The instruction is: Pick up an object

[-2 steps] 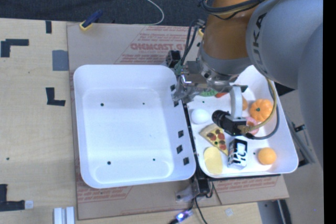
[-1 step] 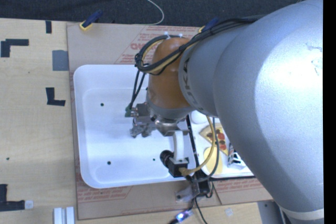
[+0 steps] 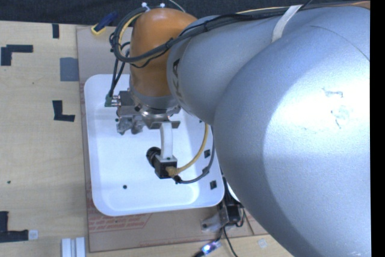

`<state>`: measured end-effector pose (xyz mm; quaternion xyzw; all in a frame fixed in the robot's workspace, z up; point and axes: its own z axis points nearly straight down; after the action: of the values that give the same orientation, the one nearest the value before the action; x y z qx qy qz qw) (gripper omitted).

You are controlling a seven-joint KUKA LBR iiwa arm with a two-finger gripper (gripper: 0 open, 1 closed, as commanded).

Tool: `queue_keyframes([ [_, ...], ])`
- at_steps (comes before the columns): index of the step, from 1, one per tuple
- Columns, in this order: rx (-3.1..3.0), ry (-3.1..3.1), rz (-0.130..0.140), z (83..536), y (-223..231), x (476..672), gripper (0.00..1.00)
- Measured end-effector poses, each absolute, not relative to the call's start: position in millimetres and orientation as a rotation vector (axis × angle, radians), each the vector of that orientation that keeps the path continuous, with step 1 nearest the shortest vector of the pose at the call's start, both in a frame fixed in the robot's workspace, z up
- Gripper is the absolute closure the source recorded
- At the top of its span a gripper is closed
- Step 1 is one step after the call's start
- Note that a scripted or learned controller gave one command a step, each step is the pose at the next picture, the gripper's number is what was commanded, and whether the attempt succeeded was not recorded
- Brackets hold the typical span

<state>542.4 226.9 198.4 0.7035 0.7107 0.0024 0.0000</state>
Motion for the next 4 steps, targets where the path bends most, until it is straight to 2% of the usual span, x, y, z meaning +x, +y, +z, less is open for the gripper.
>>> queue_keyframes([
  [1,2.21,2.22,0.026,455,234,596.3,1.0],
  [2,2.215,2.218,0.012,540,233,641.2,1.0],
  [3,2.227,2.226,-0.026,389,224,622.2,1.0],
  [4,2.214,2.22,0.011,485,233,669.9,1.0],
])
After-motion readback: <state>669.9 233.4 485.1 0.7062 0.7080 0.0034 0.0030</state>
